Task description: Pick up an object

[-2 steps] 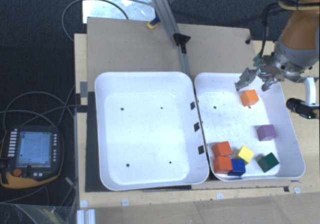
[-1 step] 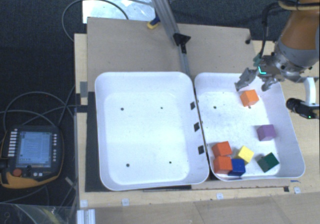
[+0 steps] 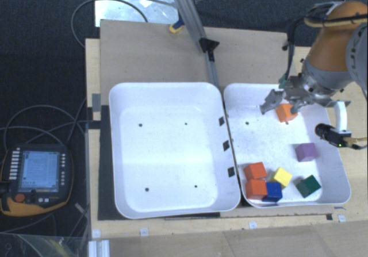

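Here, one arm (image 3: 336, 37), grey with an orange band, entering from 3 o'clock. Gripper (image 3: 286, 106) over the right bin (image 3: 339, 161), toward its 12 o'clock end; fingers spread apart around an orange block (image 3: 284, 113), which sits between them. Whether the block is lifted off the bin floor cannot be told.

Orange block: small, roughly cubic, no clear long axis; one corner points toward 6 o'clock. No writing legible on it.

Other contents, right bin: purple block (image 3: 305, 151) toward 3 o'clock, apart from the rest. Cluster at 6 o'clock: two orange cubes (image 3: 256, 179) stacked edge to edge, a yellow cube (image 3: 282, 176) just beside them, a blue block (image 3: 274, 191) touching the yellow, a green block (image 3: 309, 185) near, at the cluster's 3 o'clock side.

Left bin (image 3: 118, 135): white, shallow.

Pendant (image 3: 35, 178) with screen at 9 o'clock, off the bench; its text too small to read.
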Action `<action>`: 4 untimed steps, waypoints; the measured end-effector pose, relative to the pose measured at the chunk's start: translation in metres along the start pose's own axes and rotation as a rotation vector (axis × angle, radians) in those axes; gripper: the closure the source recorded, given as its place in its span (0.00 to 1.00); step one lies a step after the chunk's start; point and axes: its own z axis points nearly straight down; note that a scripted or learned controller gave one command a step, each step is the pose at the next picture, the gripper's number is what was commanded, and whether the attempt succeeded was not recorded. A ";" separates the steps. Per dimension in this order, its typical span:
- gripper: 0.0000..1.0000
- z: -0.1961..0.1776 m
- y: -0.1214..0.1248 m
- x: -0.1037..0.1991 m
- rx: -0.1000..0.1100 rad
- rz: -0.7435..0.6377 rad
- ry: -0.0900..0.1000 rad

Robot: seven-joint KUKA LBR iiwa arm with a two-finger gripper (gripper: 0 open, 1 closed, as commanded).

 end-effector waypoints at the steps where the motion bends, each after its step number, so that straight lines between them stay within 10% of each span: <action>1: 0.00 0.042 0.000 0.003 0.000 0.002 0.000; 2: 0.00 0.103 -0.004 0.007 0.002 0.002 0.000; 3: 1.00 0.088 -0.001 0.007 -0.006 0.000 0.000; 4: 1.00 0.044 0.004 0.010 -0.008 0.000 -0.001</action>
